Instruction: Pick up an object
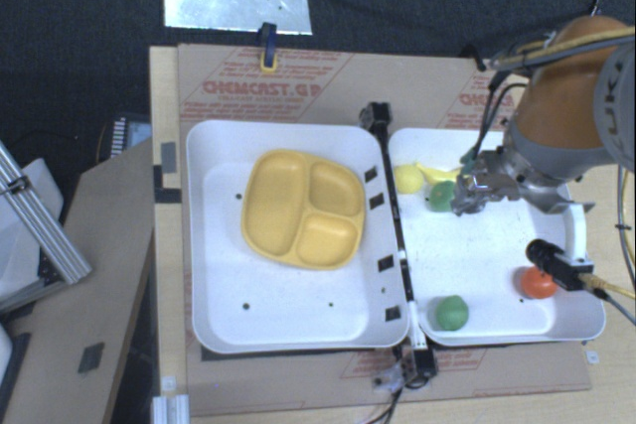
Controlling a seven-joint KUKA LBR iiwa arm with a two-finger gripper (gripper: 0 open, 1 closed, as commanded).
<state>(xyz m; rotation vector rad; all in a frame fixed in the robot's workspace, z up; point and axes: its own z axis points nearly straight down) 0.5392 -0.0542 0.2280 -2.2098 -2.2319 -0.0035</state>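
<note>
A yellow divided plate (301,209) lies in the left bin (214,313). In the right bin (497,318), a yellow piece (409,178) and a small green object (439,198) sit just beside the claw (467,197), perhaps touching it. The arm (566,109) reaches in from the right, wrist bent down. A green ball (452,312) and an orange object (538,284) lie nearer the front.

Grey arm (571,104) from right, wrist angled down-left

Grey arm (566,149), orange band, black cables, metallic gripper (471,197).
</note>
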